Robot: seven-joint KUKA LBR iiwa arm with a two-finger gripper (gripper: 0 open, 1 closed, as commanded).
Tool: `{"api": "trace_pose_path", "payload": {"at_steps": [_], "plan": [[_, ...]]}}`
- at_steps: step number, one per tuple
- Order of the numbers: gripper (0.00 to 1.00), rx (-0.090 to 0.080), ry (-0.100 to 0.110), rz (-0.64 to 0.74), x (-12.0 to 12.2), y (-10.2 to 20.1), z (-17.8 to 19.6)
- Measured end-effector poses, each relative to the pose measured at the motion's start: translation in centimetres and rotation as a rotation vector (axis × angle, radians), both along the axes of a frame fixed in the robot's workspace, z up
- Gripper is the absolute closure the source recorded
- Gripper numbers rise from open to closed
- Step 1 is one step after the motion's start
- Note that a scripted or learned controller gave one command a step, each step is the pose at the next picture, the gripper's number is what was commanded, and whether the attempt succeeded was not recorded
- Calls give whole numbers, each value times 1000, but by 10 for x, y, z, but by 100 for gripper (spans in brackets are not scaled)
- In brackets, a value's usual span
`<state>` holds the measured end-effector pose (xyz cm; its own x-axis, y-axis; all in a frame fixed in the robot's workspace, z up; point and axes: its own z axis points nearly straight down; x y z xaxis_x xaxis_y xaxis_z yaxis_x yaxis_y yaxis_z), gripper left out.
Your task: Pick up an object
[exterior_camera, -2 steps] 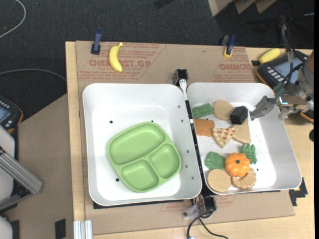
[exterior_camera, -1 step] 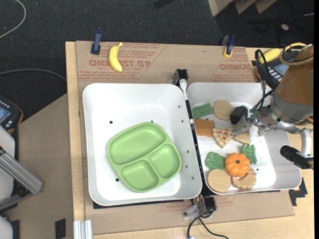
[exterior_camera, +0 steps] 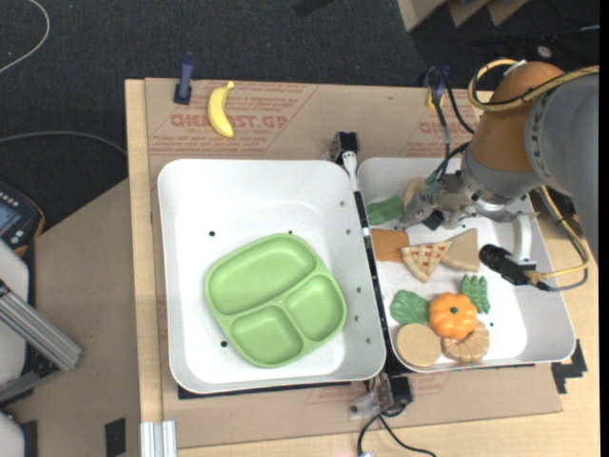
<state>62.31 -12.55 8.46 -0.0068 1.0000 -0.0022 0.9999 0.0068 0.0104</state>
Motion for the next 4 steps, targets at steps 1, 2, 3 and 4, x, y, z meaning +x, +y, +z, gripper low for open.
{"api": "trace_pose_path", "payload": {"at_steps": [1,2,3,4], "plan": [[0,-5,2,-13,28,-105,43],[0,2,8,-4,45,-76,1],[0,4,12,-1,44,-9,1],[100,2,9,-4,44,-13,12]]}}
